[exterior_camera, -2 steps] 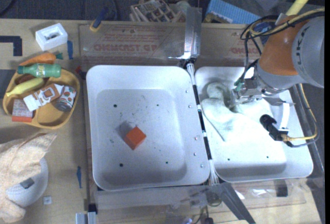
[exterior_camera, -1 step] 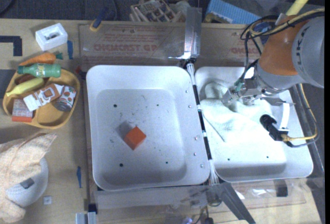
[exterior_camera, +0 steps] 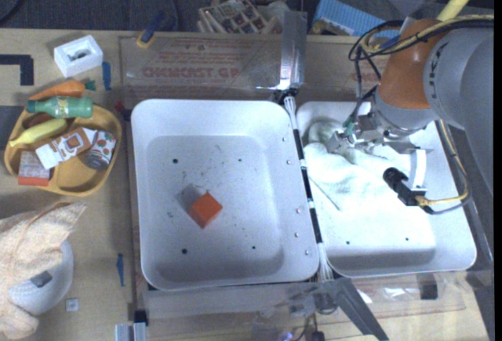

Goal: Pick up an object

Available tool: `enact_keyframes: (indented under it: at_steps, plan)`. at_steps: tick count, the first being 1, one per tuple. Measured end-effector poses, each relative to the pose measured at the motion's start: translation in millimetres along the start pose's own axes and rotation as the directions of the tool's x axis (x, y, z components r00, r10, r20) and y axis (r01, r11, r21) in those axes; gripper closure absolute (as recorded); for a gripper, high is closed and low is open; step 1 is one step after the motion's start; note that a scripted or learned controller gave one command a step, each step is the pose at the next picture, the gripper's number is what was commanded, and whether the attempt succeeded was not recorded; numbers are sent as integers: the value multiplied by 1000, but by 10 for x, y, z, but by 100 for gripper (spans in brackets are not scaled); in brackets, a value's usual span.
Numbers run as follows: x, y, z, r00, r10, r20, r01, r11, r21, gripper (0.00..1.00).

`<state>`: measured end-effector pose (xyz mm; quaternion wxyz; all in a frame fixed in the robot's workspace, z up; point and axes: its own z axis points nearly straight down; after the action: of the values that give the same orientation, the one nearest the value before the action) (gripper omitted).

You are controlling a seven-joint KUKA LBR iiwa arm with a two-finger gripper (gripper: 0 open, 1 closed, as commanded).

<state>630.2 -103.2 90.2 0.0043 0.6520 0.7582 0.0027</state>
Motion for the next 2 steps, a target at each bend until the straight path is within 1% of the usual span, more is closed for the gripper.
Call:
enact_keyframes:
  at_steps: [1, 2]
  plan:
    - [-344, 233, -188, 1000, 1, -1, -1, 1000, 8, 0]
    - [-343, 235, -193, 1000, 1, -1, -1, 1000, 8, 0]
